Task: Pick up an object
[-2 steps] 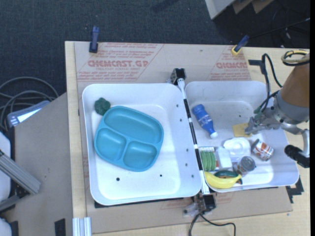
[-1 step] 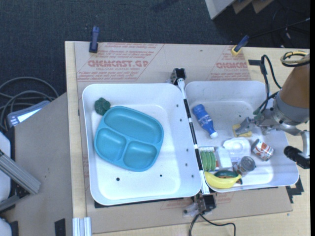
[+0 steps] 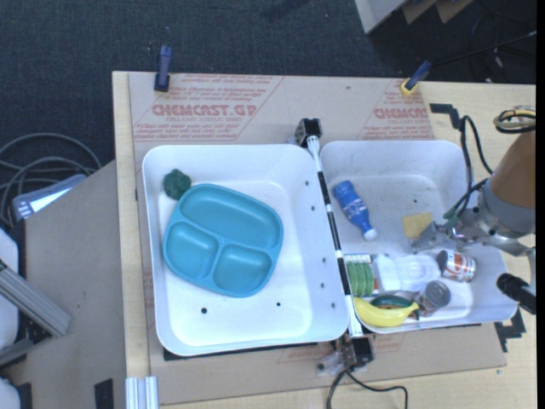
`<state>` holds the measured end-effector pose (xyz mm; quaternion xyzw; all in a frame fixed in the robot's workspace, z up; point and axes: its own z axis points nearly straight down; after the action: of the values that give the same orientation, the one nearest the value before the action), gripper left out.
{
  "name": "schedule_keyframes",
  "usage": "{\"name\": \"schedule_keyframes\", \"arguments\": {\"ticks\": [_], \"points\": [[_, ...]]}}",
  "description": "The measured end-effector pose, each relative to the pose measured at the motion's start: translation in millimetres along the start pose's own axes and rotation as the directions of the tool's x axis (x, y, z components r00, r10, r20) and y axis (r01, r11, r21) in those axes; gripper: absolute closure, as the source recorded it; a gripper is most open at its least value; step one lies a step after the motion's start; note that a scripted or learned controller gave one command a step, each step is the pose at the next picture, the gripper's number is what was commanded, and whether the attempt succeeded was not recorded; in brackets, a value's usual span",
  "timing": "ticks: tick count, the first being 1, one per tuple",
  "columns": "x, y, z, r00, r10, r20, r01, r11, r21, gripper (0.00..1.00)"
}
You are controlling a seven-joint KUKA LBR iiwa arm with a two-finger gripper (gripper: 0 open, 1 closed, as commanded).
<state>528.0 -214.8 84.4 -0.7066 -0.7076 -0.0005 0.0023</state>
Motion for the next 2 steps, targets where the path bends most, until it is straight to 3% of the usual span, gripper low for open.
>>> {"name": "schedule_keyframes", "arguments": {"ticks": [1, 2], "points": [[-5, -41, 0, 1.0, -0.002, -0.004, 0.002, 1.0, 0.0, 0.0], [-4, 7, 0, 1.0, -0.004, -0.005, 0.004, 1.0, -0.001, 0.0]]}}
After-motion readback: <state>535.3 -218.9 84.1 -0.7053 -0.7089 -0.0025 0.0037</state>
